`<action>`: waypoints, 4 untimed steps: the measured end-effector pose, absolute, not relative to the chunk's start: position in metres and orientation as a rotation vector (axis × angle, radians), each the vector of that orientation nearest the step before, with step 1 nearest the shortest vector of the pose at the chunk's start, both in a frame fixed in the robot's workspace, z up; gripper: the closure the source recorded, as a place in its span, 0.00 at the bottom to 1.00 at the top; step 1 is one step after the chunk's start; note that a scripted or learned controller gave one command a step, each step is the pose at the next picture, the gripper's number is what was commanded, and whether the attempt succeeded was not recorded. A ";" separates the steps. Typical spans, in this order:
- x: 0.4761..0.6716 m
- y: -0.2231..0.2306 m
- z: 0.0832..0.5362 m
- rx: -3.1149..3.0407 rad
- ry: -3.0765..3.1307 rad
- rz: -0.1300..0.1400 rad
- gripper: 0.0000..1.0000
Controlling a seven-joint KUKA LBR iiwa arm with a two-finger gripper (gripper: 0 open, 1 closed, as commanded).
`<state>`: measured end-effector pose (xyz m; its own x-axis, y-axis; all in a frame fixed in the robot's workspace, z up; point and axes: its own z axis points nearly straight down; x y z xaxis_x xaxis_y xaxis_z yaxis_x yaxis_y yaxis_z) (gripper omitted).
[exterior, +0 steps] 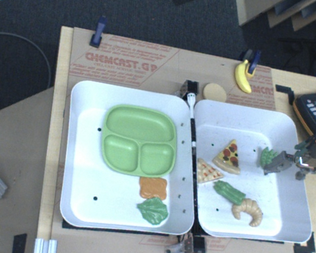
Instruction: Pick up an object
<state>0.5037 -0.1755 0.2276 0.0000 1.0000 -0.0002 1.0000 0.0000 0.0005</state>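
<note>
In the right bin (285, 225) lie a pizza slice (228, 156), a pale waffle-like triangle (207, 172), a dark green pickle (229, 192) and a tan croissant (249, 211). A small green piece (267, 156) sits near the bin's right wall. My gripper (276, 164) reaches in from the right, low over the bin, and its grey tip is right against that green piece. Whether it grips the piece is unclear from this angle.
The left bin (78, 157) holds a green divided plate (140, 141), an orange piece (154, 187) and a green lettuce leaf (153, 210). A toy banana (244, 77) and a beige disc (215, 91) lie on the board behind the bins. Cables and a dark device (314, 107) crowd the right.
</note>
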 end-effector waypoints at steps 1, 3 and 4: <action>0.475 -0.137 0.094 2.231 2.234 -0.009 0.00; 0.488 -0.092 0.248 2.204 2.222 0.018 1.00; 0.480 -0.143 0.404 2.210 2.204 0.016 1.00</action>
